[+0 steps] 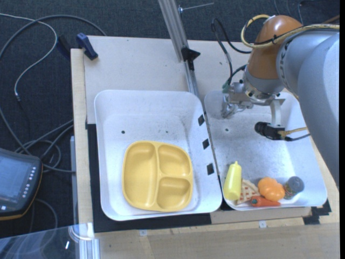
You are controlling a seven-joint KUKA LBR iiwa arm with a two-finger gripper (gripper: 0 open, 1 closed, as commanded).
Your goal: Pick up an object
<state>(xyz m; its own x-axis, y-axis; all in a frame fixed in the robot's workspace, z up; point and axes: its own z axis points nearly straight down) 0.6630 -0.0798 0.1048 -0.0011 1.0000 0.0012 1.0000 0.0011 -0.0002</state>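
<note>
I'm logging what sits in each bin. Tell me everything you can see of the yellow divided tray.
The yellow divided tray is a rounded-corner rectangle, apparently smooth plastic, with three recessed compartments: one long one on its left side and two smaller ones on its right, split by raised ridges. It lies flat and right side up in the left bin, toward the near edge, turned slightly askew. Nothing is in its compartments, and only the bin floor touches it.

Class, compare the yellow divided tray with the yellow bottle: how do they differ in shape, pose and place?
The yellow divided tray is wide, flat and split into compartments; the yellow bottle is narrow and rounded with a small cap. The tray lies in the left bin, alone; the bottle lies in the right bin, crowded beside other small items at its near edge. Both are yellow and far from the claw.
</note>
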